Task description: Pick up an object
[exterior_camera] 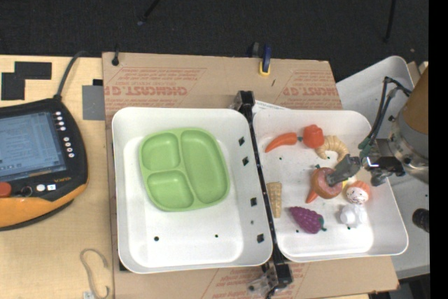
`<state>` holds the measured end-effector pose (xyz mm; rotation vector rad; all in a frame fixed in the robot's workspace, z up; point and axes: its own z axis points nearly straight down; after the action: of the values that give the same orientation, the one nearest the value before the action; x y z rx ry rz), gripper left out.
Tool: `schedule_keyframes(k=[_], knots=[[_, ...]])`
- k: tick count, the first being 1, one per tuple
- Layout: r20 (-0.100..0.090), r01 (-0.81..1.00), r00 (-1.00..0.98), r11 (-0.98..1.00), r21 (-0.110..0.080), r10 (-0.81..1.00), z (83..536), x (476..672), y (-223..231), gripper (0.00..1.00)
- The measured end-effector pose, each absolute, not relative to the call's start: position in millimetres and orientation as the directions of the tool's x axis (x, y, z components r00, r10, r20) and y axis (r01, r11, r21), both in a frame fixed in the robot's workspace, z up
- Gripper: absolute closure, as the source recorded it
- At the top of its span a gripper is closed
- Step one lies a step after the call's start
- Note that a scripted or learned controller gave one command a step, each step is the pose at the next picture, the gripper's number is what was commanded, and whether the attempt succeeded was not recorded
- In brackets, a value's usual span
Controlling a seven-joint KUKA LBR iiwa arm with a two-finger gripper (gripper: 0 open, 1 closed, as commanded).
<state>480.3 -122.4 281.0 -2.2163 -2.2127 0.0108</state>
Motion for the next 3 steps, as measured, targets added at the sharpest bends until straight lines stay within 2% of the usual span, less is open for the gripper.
schedule_keyframes(k=[1, 2, 3], knots=[[0.000, 1.000, 0.000, 0.000, -0.001, 1.000, 285.7, 481.8, -122.7, 0.00], [0.002, 1.000, -0.001, 0.001, -0.007, 1.000, 236.7, 472.6, -121.0, 0.00], [0.003, 1.000, 0.000, 0.000, -0.008, 1.000, 184.4, 477.3, -110.8, 0.00]])
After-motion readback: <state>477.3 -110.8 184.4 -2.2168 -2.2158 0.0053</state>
